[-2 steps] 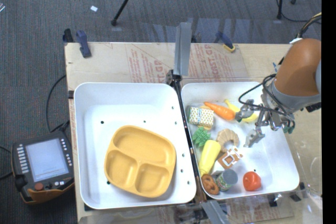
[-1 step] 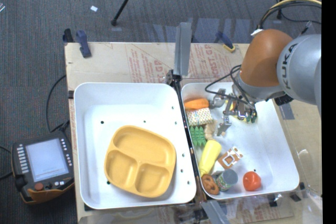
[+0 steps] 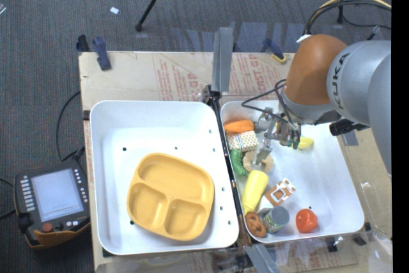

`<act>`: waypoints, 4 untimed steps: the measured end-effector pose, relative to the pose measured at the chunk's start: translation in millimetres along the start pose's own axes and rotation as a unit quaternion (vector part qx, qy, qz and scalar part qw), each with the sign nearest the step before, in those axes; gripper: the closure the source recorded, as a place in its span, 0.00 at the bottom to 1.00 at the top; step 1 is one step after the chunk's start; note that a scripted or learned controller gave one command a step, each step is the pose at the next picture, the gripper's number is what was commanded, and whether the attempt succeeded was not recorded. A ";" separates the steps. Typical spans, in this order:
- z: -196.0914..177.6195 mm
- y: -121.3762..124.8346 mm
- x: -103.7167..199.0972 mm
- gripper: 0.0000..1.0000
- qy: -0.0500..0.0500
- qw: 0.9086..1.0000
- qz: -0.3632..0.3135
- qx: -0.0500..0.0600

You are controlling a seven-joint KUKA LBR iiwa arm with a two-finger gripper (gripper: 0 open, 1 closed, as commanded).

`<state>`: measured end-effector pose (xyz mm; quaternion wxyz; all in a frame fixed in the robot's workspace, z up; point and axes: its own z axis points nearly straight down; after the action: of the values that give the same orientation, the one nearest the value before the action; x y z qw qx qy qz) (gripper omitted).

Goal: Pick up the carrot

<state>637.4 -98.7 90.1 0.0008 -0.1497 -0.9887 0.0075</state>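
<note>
The carrot (image 3: 238, 126) is an orange stub lying at the far left corner of the right bin (image 3: 332, 182), against the divider. My gripper (image 3: 263, 151) hangs just right of and slightly nearer than the carrot, over a beige item (image 3: 264, 164) and next to a patterned block (image 3: 246, 140). It stands apart from the carrot, and nothing shows as held in it.
The right bin also holds a green item (image 3: 238, 164), a yellow corn-like piece (image 3: 254, 188), a small box (image 3: 281, 190), a can (image 3: 276, 219), a brown ring (image 3: 255, 224), a red tomato (image 3: 307, 220) and a yellow piece (image 3: 305, 143). A yellow divided plate (image 3: 171, 196) lies in the left bin (image 3: 108, 131).
</note>
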 end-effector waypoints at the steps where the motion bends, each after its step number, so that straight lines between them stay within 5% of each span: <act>1: 1.1 9.6 4.3 0.00 0.001 0.988 0.155 -0.006; 2: 1.8 3.8 2.6 0.00 0.003 0.949 0.316 -0.007; 3: -14.9 -13.8 -11.4 0.00 0.004 0.887 0.461 -0.006; 4: -36.9 12.6 -3.6 0.00 0.003 0.889 0.458 -0.007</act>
<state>644.8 -87.2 126.8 -0.0006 -0.5858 -0.8105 -0.0006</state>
